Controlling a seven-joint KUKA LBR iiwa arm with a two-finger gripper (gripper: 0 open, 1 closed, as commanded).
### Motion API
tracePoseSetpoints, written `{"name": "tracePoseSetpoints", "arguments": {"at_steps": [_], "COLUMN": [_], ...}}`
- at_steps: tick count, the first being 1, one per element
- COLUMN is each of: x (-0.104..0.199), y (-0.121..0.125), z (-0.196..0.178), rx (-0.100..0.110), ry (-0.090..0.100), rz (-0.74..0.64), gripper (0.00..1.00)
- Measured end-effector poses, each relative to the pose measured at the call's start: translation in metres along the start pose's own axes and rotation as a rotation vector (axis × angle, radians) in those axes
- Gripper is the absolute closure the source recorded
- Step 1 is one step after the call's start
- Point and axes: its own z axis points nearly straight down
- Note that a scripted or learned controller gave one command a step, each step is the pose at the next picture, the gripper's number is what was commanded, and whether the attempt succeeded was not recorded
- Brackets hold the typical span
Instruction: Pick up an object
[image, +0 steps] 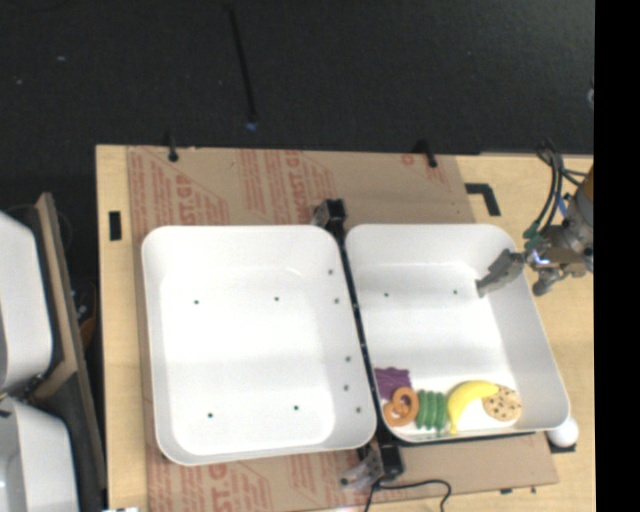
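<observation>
A yellow banana (472, 397) lies along the near wall of the right bin (440, 300), touching a speckled cookie (501, 404) and beside a green piece (432, 409), an orange ring (401, 407) and a purple scrap (391, 379). Both white bins sit on brown cardboard (230, 190) on the wooden bench (520, 175), dark floor behind. The claw (520, 273) hovers spread open at the right bin's far right edge, gripping nothing.
</observation>
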Motion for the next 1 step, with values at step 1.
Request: {"name": "tracePoseSetpoints", "arguments": {"at_steps": [1], "x": [-0.0113], "y": [-0.0245], "z": [0.1202], "rx": [0.011], "ry": [0.003], "rz": [0.002], "gripper": [0.00]}}
